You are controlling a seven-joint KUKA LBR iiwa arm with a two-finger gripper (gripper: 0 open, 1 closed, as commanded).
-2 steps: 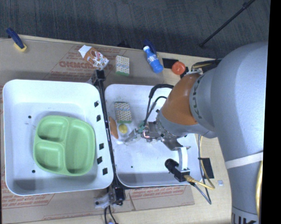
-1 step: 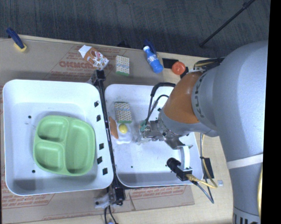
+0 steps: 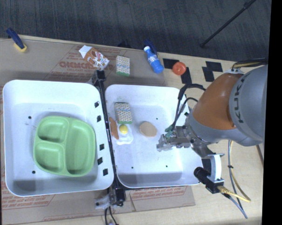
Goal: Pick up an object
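The grey arm's two-finger gripper (image 3: 164, 142) hangs low over the right white bin (image 3: 143, 177), and whether its fingers are clenched or released cannot be told. At its nine o'clock, just beside it, lies a tan oval egg-like object (image 3: 148, 129) (long axis running ten to four). Further toward nine sit a green-patterned small box (image 3: 123, 112), long axis twelve to six, and a fried-egg toy (image 3: 124, 132).

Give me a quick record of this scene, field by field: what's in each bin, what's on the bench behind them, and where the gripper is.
left bin: green divided plate
right bin: patterned box, fried egg toy, orange stick-shaped item at the left wall, tan oval item
behind bins: snack packet, second patterned box, blue bottle, orange round item
gripper: low over the right bin, right of the tan oval item
fingers: cannot tell
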